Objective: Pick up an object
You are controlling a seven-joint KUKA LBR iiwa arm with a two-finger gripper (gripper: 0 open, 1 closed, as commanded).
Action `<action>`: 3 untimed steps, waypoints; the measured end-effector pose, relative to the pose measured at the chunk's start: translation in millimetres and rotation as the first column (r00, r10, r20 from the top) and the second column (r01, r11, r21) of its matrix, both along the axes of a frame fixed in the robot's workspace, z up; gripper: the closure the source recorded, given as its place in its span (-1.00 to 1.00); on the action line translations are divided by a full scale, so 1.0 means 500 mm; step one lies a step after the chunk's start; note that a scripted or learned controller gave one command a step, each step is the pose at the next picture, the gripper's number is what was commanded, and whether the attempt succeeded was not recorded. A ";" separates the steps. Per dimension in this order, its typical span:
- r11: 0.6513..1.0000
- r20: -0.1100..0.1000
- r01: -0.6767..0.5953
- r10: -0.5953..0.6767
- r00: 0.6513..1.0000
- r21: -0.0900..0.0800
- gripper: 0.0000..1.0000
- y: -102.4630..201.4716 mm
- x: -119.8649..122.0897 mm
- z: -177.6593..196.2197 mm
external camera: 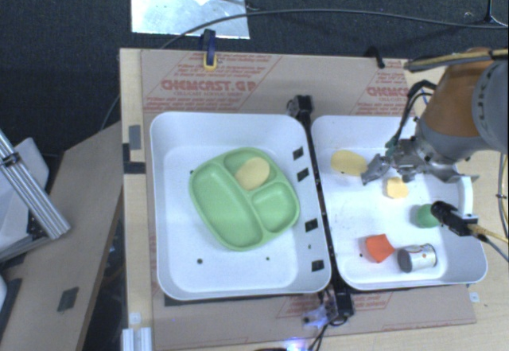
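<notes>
In the right bin (445, 278) lie a flat pale yellow piece (347, 161), a small yellow cube (396, 188), a green ball (425, 215), an orange block (378, 247) and a silver cylinder (417, 258). My gripper (383, 169) reaches in from the right and sits over the bin's upper middle. It lies between the flat yellow piece and the yellow cube, just up-left of the cube. Nothing can be seen held in it.
The left bin (179, 262) holds a green divided plate (231, 214) with a yellow lump (253, 173) in its upper compartment. A black ridge with clips (314, 206) separates the bins. The arm's body (465, 115) overhangs the right bin's upper right.
</notes>
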State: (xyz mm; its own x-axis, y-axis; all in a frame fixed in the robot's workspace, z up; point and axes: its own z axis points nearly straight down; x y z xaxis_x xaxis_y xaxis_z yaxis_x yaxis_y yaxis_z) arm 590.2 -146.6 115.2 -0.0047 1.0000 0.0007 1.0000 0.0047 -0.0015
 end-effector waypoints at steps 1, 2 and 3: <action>1.000 0.006 0.001 -0.001 1.000 -0.002 1.00 -0.002 0.002 0.027; 1.000 0.007 0.005 -0.005 1.000 -0.002 1.00 -0.021 -0.002 0.130; 1.000 0.009 -0.001 0.001 1.000 -0.002 1.00 -0.001 0.008 0.237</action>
State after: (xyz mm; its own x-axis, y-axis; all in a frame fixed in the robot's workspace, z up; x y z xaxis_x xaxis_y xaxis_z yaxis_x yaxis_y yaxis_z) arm 594.2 -147.3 233.7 -0.0057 1.0000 -0.0015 1.0000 0.0057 0.0074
